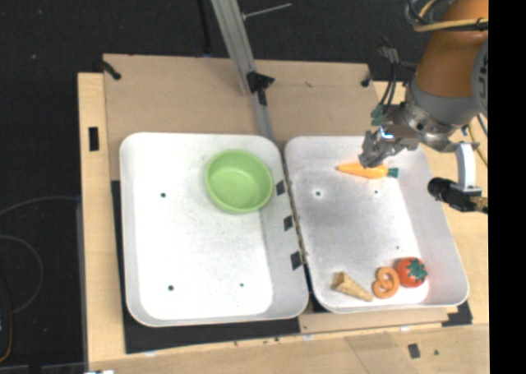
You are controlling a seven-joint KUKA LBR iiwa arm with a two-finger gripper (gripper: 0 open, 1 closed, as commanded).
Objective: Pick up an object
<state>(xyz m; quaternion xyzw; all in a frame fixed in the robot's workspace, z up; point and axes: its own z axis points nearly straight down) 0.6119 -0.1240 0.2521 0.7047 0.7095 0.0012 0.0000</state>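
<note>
Since there's one camera view, everything below comes from that slanted look down on the bench. My gripper (377, 153) sits low over the far end of the right bin (427, 233), right on top of the toy carrot (362, 170). The carrot lies flat, long axis roughly across the bin, close to the far wall. Its orange body pokes out to the left of my fingers; the greenish stub shows just on the other side. Can't tell from this angle whether my fingers are apart or clamped on it; the wrist blocks the tips. So I don't claim a hold.

Risks as I judge them:
- I look to be over the thick end near the stub, not mid-body. An off-centre pinch may let the carrot pivot or droop on lift.
- The body is round and tapered, so it can squirt out sideways as the fingers close.
- It's near the bin wall; a fingertip may catch the rim or pin the carrot against it instead of straddling it.
- If I'm too high, I close on air.

Other stuff is well clear: a toy strawberry (412, 272), an orange ring-shaped piece (385, 283) touching it and a tan wedge (351, 286) sit at the near end of the same bin. A green bowl (239, 181) is in the left bin (164, 233). No collision concern there.
</note>
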